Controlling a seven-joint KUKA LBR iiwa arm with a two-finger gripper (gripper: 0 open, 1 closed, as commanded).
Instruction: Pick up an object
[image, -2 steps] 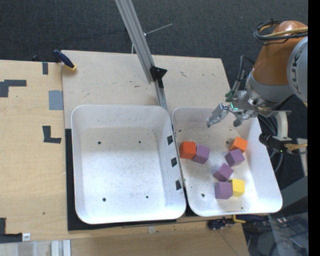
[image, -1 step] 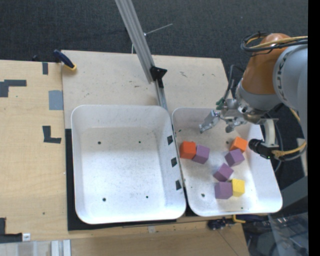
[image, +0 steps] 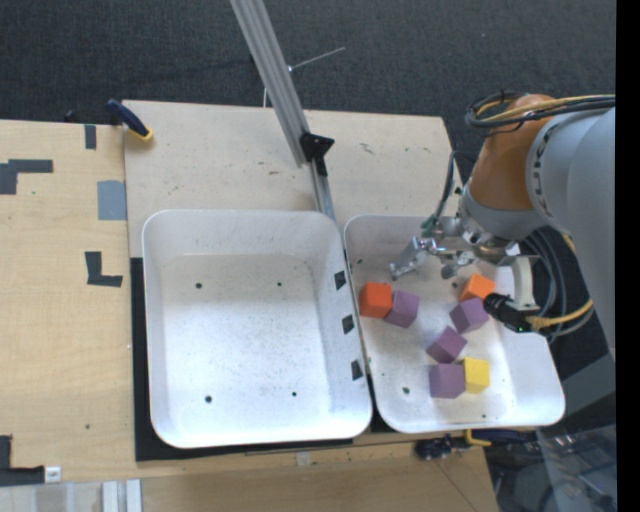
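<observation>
Starting nearest the camera, a yellow block (image: 477, 374) touches a purple block (image: 447, 380) at about five o'clock in the right bin (image: 535, 405). Further up lie two more purple blocks (image: 446, 344) and (image: 468, 315), then an orange block (image: 376, 299) pressed against a purple block (image: 402, 308) at nine o'clock, and a second orange block (image: 477, 287) at three o'clock. Farthest, at twelve o'clock, the gripper (image: 432, 254) hangs above the bin floor, its metal fingers spread moderately wide with nothing between them. Judging from this, the pick is not yet done: every block lies on the floor, and descent, closing and lifting remain. The left bin (image: 160, 300) sits beside it.
</observation>
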